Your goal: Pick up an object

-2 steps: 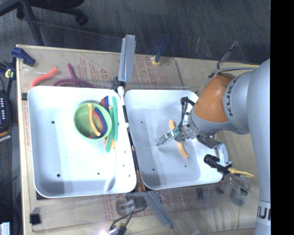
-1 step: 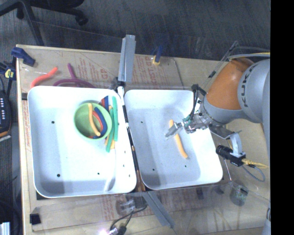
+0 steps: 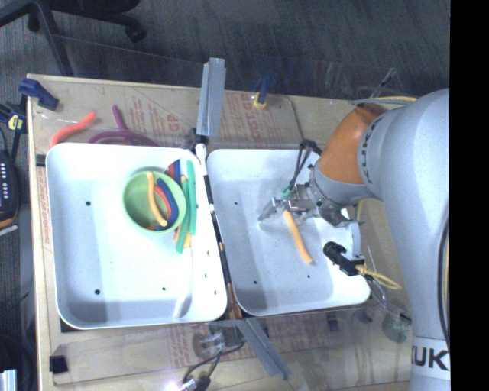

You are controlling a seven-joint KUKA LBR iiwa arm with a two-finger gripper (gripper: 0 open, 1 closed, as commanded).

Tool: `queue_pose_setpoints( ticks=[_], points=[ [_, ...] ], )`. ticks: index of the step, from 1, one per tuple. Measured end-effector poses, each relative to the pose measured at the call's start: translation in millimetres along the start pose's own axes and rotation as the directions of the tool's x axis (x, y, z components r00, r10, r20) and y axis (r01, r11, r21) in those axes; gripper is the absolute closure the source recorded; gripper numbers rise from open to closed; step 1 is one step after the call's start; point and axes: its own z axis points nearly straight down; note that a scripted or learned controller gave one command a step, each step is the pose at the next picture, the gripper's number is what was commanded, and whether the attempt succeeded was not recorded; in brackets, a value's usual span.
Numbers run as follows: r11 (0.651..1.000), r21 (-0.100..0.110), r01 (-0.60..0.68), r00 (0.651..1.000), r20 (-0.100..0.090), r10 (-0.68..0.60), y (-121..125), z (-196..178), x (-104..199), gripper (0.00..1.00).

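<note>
Setting: robotics lab / test cell, not a home or shop. Evidence: industrial grey arm [image 3: 405, 191] w/ orange band reaching in from right side of bench; raw plywood bench top [image 3: 153, 107] w/ printed markings; two shallow white bins [image 3: 76, 252] side by side, split by metal rail [image 3: 210, 95] fixed at bench's far edge; blue clamps [image 3: 37, 92] at far-left corner and [image 3: 263, 90] on far edge; loose cables [image 3: 114, 136] near far-left corner. Also: dark carpet floor [image 3: 306, 38] beyond far edge, office-chair base [image 3: 92, 19], wiring [image 3: 200, 366] at near edge.
</note>
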Motion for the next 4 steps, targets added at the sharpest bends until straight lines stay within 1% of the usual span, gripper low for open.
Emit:
queue_pose_setpoints(
  ticks=[1, 2, 3, 4],
  points=[
    [1.000, -0.002, 0.003, 1.000, 0.002, -0.003, 1, -11, -1, 1.00],
    [1.000, -0.002, 0.003, 1.000, 0.002, -0.003, 1, -11, -1, 0.00],
    [1.000, 0.003, 0.011, 1.000, -0.003, -0.011, 1, 0, 2, 0.00],
    [1.000, 0.003, 0.013, 1.000, -0.005, -0.013, 1, -10, 3, 1.00]
  ],
)
